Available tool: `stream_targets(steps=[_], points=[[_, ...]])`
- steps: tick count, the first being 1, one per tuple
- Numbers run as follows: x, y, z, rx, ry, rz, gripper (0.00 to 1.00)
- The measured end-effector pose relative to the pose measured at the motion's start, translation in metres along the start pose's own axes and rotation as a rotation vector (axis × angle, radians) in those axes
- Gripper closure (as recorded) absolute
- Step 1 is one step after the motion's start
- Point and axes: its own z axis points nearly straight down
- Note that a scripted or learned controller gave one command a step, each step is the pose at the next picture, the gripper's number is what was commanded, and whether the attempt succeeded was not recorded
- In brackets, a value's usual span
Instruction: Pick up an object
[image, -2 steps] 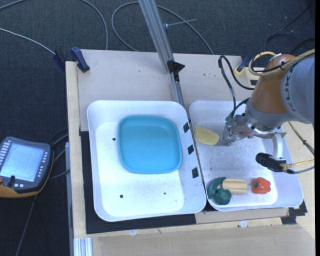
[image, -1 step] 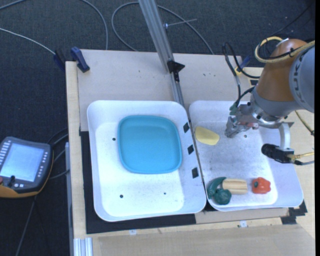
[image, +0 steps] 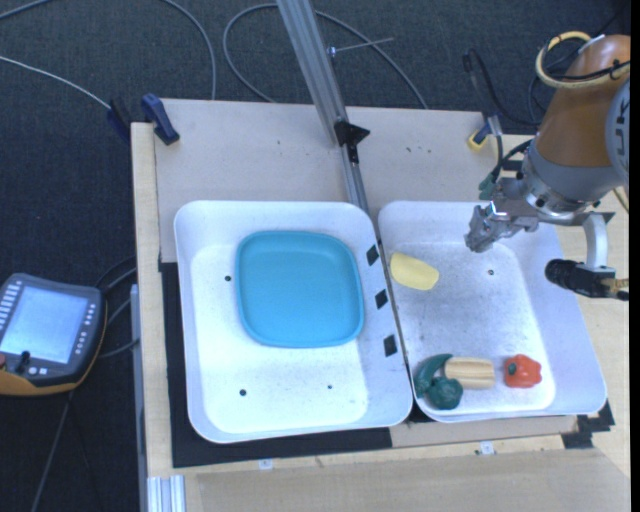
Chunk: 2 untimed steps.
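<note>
- Along the near rim of the right bin (image: 585, 330) lie a green vegetable (image: 438, 381), a tan block (image: 470, 373) touching it, and a red pepper (image: 521, 371) just beside the block.
- At the far left, off the bench, a handheld screen (image: 45, 330) rests on the dark floor.
- The left bin (image: 200, 290) holds a blue plate (image: 300, 288), with bare white floor around it.
- A yellow piece (image: 413, 271) sits by the right bin's left wall.
- The gripper (image: 484, 231) hangs over that bin's far part, well apart from all four things; whether it is spread or pressed together, I cannot tell.
- Bare bin floor lies between the gripper and the near row.
</note>
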Motion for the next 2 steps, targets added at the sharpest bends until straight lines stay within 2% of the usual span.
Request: stream_targets(steps=[1, 2], points=[[-0.003, 0.008, -0.059, 0.000, 0.000, 0.000, 1.00], [0.045, -0.008, -0.044, 0.006, 0.001, -0.003, 1.00]])
